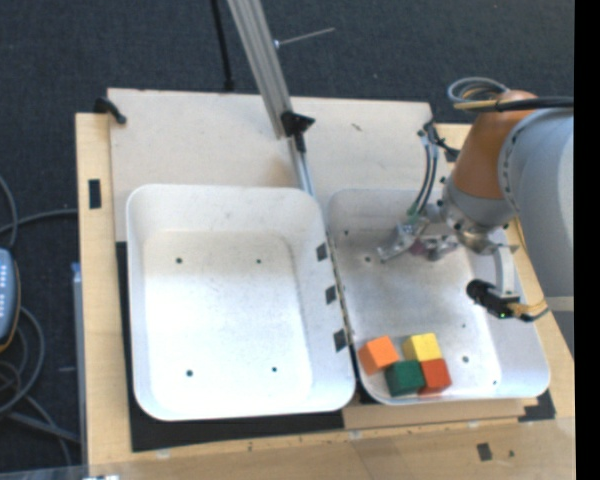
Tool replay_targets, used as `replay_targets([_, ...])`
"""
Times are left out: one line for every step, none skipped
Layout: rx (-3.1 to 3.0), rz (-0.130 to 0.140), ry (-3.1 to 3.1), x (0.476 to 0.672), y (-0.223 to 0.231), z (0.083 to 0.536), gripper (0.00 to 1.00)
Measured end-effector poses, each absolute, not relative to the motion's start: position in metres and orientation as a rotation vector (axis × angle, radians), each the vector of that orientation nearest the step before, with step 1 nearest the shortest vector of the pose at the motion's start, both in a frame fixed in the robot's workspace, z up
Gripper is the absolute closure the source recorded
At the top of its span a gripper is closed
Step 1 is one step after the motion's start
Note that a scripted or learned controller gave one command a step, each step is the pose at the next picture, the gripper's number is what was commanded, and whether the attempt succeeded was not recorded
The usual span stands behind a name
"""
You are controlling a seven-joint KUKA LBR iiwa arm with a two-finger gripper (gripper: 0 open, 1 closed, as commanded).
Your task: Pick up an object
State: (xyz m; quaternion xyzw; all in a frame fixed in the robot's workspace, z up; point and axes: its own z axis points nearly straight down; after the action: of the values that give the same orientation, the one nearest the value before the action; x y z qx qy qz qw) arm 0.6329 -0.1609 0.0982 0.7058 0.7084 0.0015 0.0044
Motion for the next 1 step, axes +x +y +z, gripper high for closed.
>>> replay_targets([2.280, -0.080, 2.246, 0.6665, -0.1569, 0.0917, 0.00])
